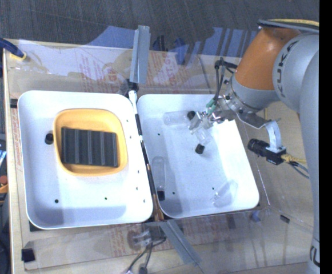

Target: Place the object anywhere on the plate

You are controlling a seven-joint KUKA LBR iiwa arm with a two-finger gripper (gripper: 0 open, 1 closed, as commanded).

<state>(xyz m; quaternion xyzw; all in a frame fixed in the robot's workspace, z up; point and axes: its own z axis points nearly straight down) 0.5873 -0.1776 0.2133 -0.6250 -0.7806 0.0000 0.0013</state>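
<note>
Black and small, sitting on the floor of the right bin (234, 176), just below the gripper (202, 123): the object (200, 149), apparently a little knob or cap. Looking light and rigid, probably easy to knock aside; best pinching across its short sides from straight above. Hovering over the right bin's upper middle, near but apart from the object; jaw opening impossible to judge, nothing visibly held. Waiting in the left bin (28, 153): the yellow plate (68, 117) carrying a dark ribbed insert (90, 147). Offering smooth white plastic, shallow walls, ample room around the object for descending.
</note>
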